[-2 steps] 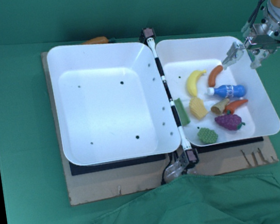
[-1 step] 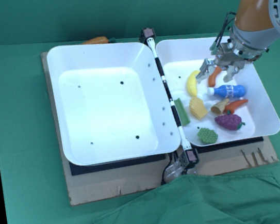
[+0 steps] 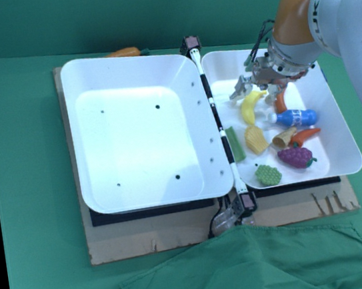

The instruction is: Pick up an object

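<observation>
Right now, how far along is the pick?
Done: the arm has reached the right bin, and the gripper sits just above the banana. In hand: nothing visibly held. Left: grasp and lift. The blue bottle, grapes and carrot lie in the bin.

2 white bins (image 3: 77, 82), 1 banana (image 3: 251, 105), 1 blue bottle (image 3: 296, 117), 1 purple grape bunch (image 3: 295, 156), 2 carrots (image 3: 305, 134).

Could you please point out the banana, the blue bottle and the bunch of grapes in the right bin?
banana (image 3: 251, 105), camera view, middle of its yellow curve.
blue bottle (image 3: 298, 117), camera view, middle of its blue body.
bunch of grapes (image 3: 295, 157), camera view, centre of the purple cluster.
</observation>
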`<state>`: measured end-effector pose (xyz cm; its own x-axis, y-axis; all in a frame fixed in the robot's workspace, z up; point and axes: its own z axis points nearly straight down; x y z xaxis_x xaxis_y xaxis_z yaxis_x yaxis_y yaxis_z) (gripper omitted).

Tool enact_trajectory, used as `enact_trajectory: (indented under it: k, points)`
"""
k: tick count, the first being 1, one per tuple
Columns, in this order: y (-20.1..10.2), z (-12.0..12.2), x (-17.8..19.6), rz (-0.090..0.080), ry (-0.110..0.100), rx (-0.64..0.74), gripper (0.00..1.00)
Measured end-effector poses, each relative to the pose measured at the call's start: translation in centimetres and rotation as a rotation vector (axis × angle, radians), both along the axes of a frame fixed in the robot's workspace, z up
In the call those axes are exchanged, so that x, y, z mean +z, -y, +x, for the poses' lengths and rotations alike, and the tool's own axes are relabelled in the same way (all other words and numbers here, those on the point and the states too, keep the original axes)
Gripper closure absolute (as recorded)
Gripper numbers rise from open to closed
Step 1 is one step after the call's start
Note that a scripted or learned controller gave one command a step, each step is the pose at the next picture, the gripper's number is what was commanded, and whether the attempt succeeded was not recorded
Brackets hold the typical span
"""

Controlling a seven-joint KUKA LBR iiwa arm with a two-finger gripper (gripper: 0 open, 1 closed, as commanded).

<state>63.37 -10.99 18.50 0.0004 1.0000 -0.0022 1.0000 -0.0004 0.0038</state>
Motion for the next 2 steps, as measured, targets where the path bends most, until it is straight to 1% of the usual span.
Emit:
enact_trajectory:
  k: [1, 2]
  points:
    - [0.2, 0.0, 1.7, -0.001, 0.009, -0.005, 1.00]
    - [0.3, 0.2, 3.0, -0.003, 0.016, -0.008, 1.00]
